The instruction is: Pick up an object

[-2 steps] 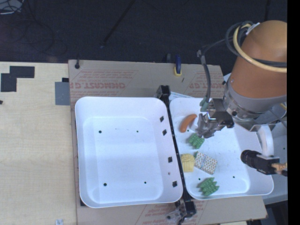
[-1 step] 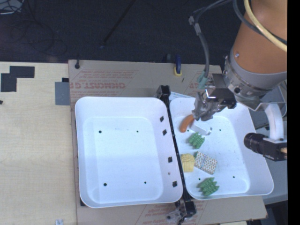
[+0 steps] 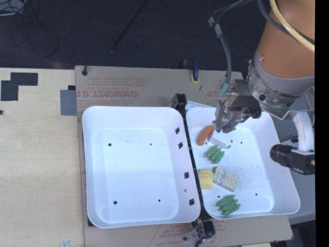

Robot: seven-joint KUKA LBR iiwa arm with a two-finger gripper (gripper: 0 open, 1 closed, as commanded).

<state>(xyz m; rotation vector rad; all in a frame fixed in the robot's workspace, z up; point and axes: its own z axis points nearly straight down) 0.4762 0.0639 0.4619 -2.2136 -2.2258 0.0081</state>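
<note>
Nearest the camera, at the front of the right bin (image 3: 288,202), lies a green knobbly piece (image 3: 228,205), close to the front wall. Just behind it: a speckled grey-white block (image 3: 225,178), tilted, with a yellow ridged piece (image 3: 205,178) just beside it on the side of the divider between the bins. The two look to be touching or nearly so; cannot tell which.

Further back, near mid-bin: a second green piece (image 3: 215,154), smaller, apart from the block and the yellow piece. Just behind it a small pale flat item (image 3: 220,141), identity unclear.

Orange elongated object (image 3: 205,135), carrot-like, lies slanted on the bin floor close to the divider, in the rear half of the right bin.

Gripper (image 3: 224,125) hangs over the rear half of the right bin, just beside the orange object's upper end. Whether the fingers are released or clenched cannot be told; nothing is seen between them. Grey wrist and orange band rise to the upper right; cables loop off the wrist.

Left bin (image 3: 97,163) sits alongside, white floor with small dark dots. Both bins rest on a brown cardboard sheet (image 3: 133,89) with printed lettering, on the pale wood counter (image 3: 36,163).
</note>
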